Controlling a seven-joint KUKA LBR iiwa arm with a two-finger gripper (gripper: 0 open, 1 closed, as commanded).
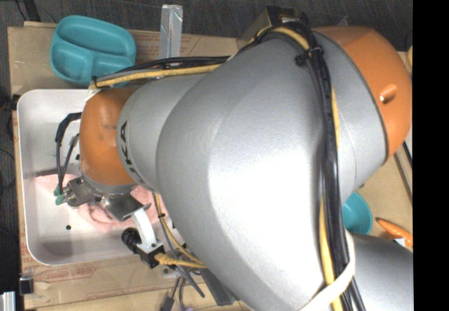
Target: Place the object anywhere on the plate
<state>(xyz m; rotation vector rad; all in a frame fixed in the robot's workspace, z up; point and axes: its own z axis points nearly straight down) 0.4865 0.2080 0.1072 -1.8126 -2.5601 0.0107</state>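
The arm [266, 162] sits closest to my camera, its grey casing swelling across the middle and right of the feed, with a black and yellow cable bundle [326, 148] running down its length. A big orange joint [372, 85] shows at the upper right, and the orange band [102, 137] above the wrist hangs over the left bin [31, 162], a shallow white tray set toward the left edge of the tabletop [210, 41].

Below that band I see the wrist hardware and the end effector [105, 197], low over the bin's floor near its middle. The arm's bulk and the wrist plate hide the fingers from me, so I cannot tell whether they are open or closed, or whether anything sits between them.

Right under and beside the end effector a pink shape [95, 215] lies on the bin's floor; I take it for the plate, though only its edges peek out and I cannot make out its full outline. A small green piece [59, 194] shows at the left of the wrist, touching or just beside the hardware; I cannot say whether it is the object or part of the tool.

At the far left corner of the tabletop, outside the bin, rests a teal moulded tray [91, 46], with a clear upright bracket [171, 29] just beside it. At the right edge, a teal cup shape [356, 213] and an orange item [394, 229] peek out past the arm.
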